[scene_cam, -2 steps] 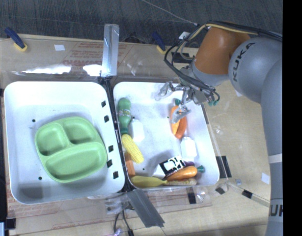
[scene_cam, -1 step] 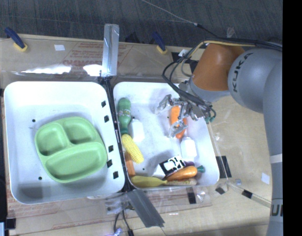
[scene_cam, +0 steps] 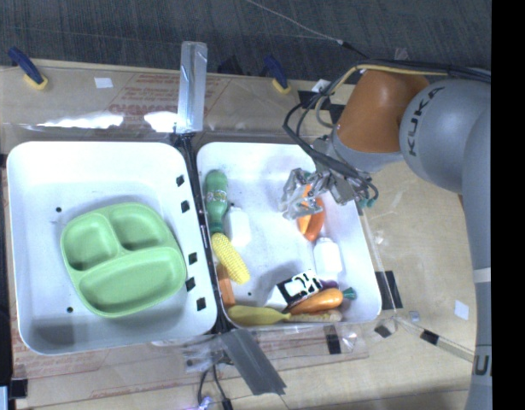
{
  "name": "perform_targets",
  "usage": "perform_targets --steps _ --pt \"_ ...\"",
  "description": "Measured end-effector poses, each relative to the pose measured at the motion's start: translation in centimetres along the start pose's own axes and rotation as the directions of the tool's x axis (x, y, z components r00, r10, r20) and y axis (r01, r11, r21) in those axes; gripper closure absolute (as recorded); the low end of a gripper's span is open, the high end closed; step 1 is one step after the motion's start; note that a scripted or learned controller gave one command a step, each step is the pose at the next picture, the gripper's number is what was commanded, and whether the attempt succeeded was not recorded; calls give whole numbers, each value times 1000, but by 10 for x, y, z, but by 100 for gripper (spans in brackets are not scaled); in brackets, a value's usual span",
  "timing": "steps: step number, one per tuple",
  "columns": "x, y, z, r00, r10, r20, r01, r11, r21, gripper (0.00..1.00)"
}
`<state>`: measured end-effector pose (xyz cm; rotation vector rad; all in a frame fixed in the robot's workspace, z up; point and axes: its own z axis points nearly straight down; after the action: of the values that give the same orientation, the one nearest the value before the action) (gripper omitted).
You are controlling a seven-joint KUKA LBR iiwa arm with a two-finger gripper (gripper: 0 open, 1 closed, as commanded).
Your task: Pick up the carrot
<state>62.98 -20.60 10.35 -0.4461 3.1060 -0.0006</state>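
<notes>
Your gripper sits low in the upper right part of the right bin, and its fingers close on an orange carrot whose tip points down toward the near wall; how tightly they pinch it you cannot tell from this slant. Now read the bench from the left: the left bin carries a green divided plate lying flat on its floor. In the right bin, along its left wall, you see a green cucumber with a corn cob just below it. At the near wall lies a yellow banana, with a black-and-white block and an orange pepper just beside it. A small white bottle rests just below the carrot.
</notes>
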Motion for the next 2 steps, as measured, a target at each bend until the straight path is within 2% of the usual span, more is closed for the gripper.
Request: perform_targets --steps 1,2 --pt "-30 104 -58 988 157 5 -157 988 -2 100" --pt "-6 51 -147 1000 3 5 -3 1000 6 100"
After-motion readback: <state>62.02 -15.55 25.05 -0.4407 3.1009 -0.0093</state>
